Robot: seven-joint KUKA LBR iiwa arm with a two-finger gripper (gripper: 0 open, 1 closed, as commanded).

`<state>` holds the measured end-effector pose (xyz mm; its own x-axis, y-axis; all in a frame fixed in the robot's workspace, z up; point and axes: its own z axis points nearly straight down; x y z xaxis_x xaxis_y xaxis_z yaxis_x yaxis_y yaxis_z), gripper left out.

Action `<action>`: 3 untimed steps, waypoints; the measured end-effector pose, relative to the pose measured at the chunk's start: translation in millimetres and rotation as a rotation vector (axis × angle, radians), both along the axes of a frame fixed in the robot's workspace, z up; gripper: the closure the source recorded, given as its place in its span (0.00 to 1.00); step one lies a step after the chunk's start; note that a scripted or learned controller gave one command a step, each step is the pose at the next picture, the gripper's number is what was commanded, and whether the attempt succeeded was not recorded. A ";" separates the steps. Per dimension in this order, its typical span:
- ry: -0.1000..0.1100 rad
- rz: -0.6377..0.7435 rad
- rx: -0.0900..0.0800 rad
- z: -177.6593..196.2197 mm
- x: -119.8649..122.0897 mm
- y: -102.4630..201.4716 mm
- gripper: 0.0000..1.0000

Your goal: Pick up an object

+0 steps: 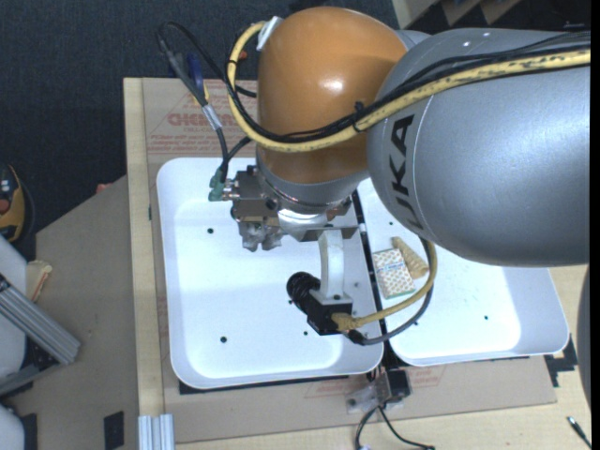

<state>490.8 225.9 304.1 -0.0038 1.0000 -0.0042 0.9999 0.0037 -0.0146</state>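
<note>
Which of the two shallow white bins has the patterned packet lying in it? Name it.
The right-hand shallow white bin: the small tan, patterned packet lies by its left rim, beside the divider.

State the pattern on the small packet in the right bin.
White-and-tan checkered packet, seen in the camera view.

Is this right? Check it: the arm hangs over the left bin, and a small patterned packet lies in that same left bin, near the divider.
Not quite. The camera view shows the arm over the left bin, but the patterned packet lies in the right bin, near the divider.

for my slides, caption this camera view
KUKA arm reaches over left bin; a checkered packet lies in the right bin.
</note>
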 end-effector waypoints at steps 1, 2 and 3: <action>-0.030 -0.001 0.013 145.3 -11.4 -1.2 1.00; -0.023 -0.016 0.004 185.1 -10.6 -113.6 1.00; -0.008 0.002 0.003 148.5 -12.4 -52.9 1.00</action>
